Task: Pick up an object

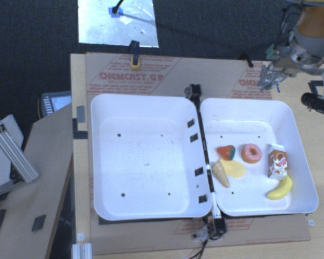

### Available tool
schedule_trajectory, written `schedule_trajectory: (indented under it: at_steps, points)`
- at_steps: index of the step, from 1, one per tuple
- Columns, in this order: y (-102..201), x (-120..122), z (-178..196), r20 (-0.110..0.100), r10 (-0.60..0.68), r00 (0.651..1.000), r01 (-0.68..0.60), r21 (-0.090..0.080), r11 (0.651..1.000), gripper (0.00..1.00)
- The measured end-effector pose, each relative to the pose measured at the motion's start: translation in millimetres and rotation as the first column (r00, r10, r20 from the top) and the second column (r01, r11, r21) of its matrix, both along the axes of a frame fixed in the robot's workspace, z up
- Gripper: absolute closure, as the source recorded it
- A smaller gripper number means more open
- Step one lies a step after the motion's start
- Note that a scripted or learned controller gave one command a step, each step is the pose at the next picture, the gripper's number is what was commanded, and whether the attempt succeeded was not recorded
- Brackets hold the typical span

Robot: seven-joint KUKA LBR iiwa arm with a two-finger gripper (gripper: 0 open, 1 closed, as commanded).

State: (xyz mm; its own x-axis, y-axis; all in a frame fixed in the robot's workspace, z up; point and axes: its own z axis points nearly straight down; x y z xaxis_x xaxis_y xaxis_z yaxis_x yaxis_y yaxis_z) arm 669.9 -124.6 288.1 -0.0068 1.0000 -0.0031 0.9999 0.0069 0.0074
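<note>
The right bin (291, 120) holds several toy foods: a red strawberry (225, 152), a pink donut (251, 153), a small milk carton (277, 163), a yellow banana (280, 189), a yellow lemon slice (235, 169) and a tan cone (220, 173). My gripper (268, 81) hangs above the bench just beyond the right bin's far edge, well clear of the objects. Nothing shows between its fingers.
The left bin (102, 117) lies beside the right one, joined by black clips (194, 138) along the middle. A yellow and black clamp (135, 55) sits on the cardboard behind. A shiny metal sheet (117, 14) lies at the far back.
</note>
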Motion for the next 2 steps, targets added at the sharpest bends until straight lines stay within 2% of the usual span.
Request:
schedule_trajectory:
  at_steps: [2]
  points:
    - [0.2, 1.6, 22.6, 0.007, 0.008, 1.0, -0.008, -0.003, 1.0, 1.0]
